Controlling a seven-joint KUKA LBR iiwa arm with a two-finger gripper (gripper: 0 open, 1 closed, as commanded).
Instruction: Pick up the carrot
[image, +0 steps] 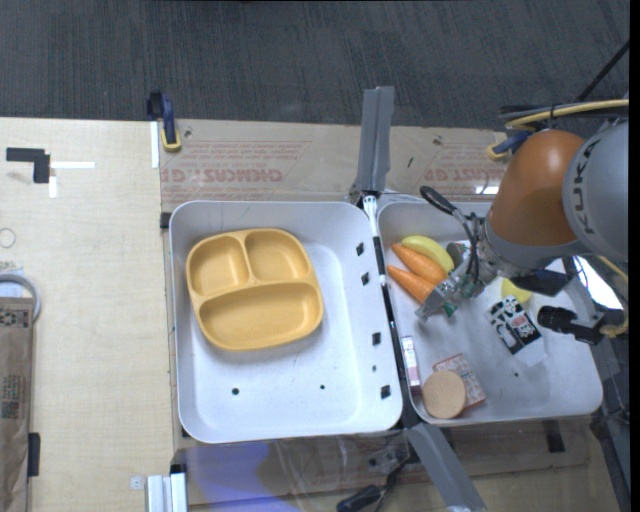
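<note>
Two orange carrot pieces lie side by side at the upper left of the right bin (560, 400): one carrot (421, 263) just under a yellow banana (424, 245), the other carrot (409, 283) below it. My gripper (442, 300) is low in the bin, at the right end of the lower carrot and touching or nearly touching it. The wrist and the orange band (535, 190) hide the bin behind the gripper. Nothing is visibly lifted.
A yellow divided plate (255, 288) sits in the left bin (290, 400). The right bin also holds a round tan disc (444, 395) on a pink packet (466, 372), a black-and-white item (513, 325) and a small yellow piece (510, 290). A divider wall (385, 300) runs between the bins.
</note>
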